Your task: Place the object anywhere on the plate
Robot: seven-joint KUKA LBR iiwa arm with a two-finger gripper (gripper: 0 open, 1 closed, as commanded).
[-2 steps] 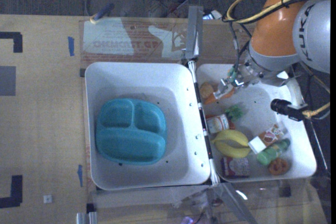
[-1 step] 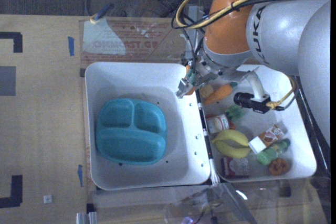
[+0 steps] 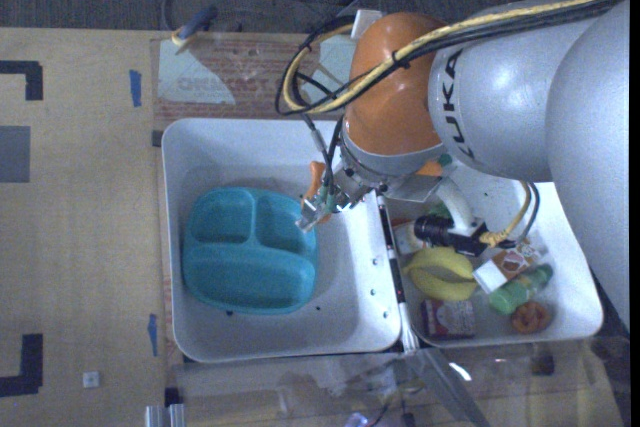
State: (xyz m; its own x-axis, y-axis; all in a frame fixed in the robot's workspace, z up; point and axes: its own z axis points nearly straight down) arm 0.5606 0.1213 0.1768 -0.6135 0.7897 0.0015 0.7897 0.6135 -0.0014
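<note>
- Camera view: we note a tan bench (image 3: 80, 245) bearing two white bins side by side, with the grey arm (image 3: 520, 105) reaching in from the right, its orange band above the bins' shared wall
- Left bin (image 3: 345, 310): a teal divided plate (image 3: 250, 250) lies flat on the floor, towards the bin's left side, three compartments facing up
- Gripper (image 3: 312, 212) hangs over the plate's upper right corner, tip at the rim of the right-hand compartment
- Whether the gripper is wide or narrow, we cannot tell; it is too small and blurred
- A small orange piece (image 3: 316, 179) shows tight against the gripper just above its tip; we cannot tell whether it is gripped or which thing it is
- We see nothing lying on the plate's compartments
- Right bin (image 3: 568, 260): a yellow banana (image 3: 440, 273) near the middle, a green bottle (image 3: 520, 291) to its right, a round brown item (image 3: 530, 317) just below the bottle, a dark red packet (image 3: 450, 318) below the banana
</note>
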